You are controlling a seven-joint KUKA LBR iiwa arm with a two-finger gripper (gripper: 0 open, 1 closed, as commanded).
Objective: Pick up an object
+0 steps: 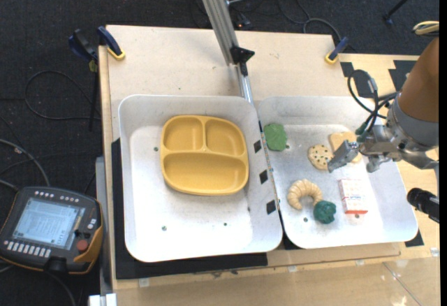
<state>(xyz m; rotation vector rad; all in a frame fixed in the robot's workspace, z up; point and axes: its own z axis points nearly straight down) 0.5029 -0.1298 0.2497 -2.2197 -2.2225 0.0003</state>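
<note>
Camera view puts your pincer (pixel 356 158) low over the right bin (pixel 391 231), fingers spread, nothing between them. Nearest targets crowd it: a spotted cookie (pixel 320 155) just to its left and a tan piece (pixel 340 140) touching the left finger; closing here could clip both or shove one aside. Below it lies one white-and-red packet (pixel 353 197); further down-left one croissant (pixel 304 193) and one teal ball (pixel 324 212), touching. One green lump (pixel 275 136) sits far left. One yellow divided tray (pixel 204 155) fills the other bin (pixel 140 228).
</note>
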